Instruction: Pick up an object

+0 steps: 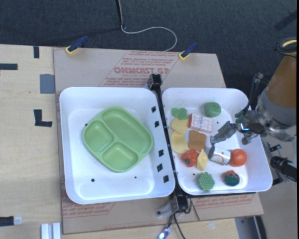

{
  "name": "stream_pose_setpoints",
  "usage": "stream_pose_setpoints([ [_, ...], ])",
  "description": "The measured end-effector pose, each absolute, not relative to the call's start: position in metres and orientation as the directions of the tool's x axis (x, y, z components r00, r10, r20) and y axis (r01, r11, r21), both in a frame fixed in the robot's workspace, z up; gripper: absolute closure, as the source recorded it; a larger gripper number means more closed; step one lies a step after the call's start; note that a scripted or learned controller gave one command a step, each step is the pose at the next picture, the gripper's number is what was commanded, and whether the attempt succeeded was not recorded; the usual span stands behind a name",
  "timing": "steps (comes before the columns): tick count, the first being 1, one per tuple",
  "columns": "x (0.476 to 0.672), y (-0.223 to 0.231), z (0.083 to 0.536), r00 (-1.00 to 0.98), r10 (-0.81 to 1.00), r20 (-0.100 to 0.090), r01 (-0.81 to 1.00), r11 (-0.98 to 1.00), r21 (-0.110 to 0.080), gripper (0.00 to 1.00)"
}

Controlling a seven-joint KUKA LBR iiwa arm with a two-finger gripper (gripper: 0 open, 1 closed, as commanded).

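On the cardboard sheet [139,68] under the bins I see red printed writing, but I cannot read it surely. The gripper [220,135] hangs over the right bin [256,176], above the toy foods; whether it is wide or narrow I cannot tell. Just below it lies a small white can [220,158], beside a red tomato [238,157]. The green plate [118,139] is in the left bin [72,173].

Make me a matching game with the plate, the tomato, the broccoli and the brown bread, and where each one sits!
Things:
1. green plate
2. tomato
3. broccoli
4. brown bread

Places:
A. right bin, near its front edge
B. left bin
C. middle of the right bin
D. right bin, far right side, beside the small can

Pairs: 1-B, 2-D, 3-A, 4-C
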State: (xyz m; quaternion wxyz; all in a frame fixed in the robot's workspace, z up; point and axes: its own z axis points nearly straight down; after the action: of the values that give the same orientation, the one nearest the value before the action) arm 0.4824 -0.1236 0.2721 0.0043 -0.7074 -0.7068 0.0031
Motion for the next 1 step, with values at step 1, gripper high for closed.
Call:
stream_pose_setpoints([
  [1, 0.484, -0.1237, 0.276, -0.001, 1.0, 0.0, 1.0, 0.001, -0.002, 0.0],
])
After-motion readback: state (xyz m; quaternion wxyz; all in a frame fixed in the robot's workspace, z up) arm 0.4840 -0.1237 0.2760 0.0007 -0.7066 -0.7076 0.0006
